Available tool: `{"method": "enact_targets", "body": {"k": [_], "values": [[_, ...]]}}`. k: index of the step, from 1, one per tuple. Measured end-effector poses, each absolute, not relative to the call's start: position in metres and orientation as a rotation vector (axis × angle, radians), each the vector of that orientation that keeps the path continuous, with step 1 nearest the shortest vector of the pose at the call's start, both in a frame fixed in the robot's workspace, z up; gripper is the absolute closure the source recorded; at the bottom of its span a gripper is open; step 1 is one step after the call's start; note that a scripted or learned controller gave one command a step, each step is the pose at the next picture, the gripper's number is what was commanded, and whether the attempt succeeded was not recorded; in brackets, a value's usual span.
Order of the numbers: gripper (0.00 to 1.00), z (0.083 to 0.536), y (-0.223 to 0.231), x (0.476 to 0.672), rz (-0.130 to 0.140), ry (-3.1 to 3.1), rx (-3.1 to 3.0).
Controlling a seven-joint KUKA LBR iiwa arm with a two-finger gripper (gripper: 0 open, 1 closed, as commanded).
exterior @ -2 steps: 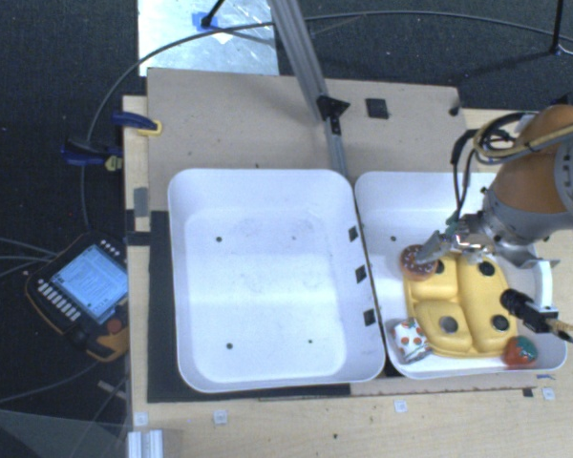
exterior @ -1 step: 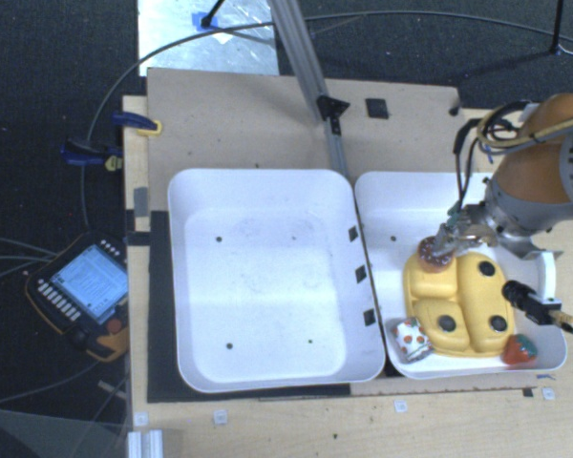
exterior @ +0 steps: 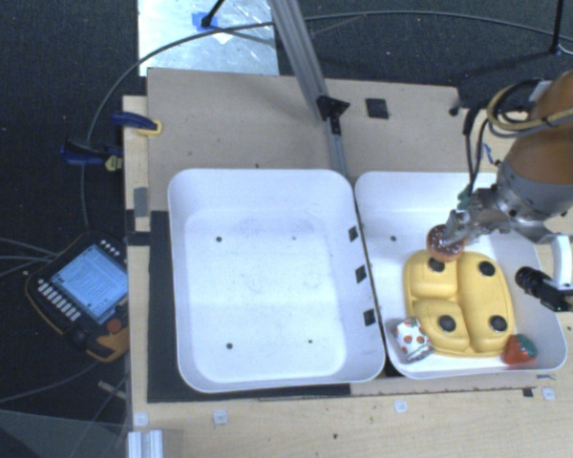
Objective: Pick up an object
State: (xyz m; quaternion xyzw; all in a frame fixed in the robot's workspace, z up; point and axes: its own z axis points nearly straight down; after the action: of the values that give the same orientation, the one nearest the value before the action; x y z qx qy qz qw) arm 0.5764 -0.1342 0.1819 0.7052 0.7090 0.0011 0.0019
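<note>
Yellow moulded plastic, a lumpy tray-like block with dark round holes (exterior: 459, 302), fills most of the right-hand shallow white bin (exterior: 387, 208) in the camera view. The two-finger gripper (exterior: 448, 240) hangs at the block's upper left corner, directly over or touching it; which, I cannot tell. Whether it is spread or pinched is also beyond telling. The block's long axis runs from that corner down toward the bin's near edge, away from the gripper. A small white speckled cube (exterior: 412, 340) lies beside the block's lower left; a small red object (exterior: 519, 349) sits at its lower right.
</note>
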Motion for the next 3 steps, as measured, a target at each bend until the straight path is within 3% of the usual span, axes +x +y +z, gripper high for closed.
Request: {"method": "enact_targets", "body": {"k": [1,3], "values": [[1.0,0.235,-0.134,0.578,0.005,2.224,2.212],[1.0,0.245,-0.018,0.557,0.004,2.234,2.21]]}}
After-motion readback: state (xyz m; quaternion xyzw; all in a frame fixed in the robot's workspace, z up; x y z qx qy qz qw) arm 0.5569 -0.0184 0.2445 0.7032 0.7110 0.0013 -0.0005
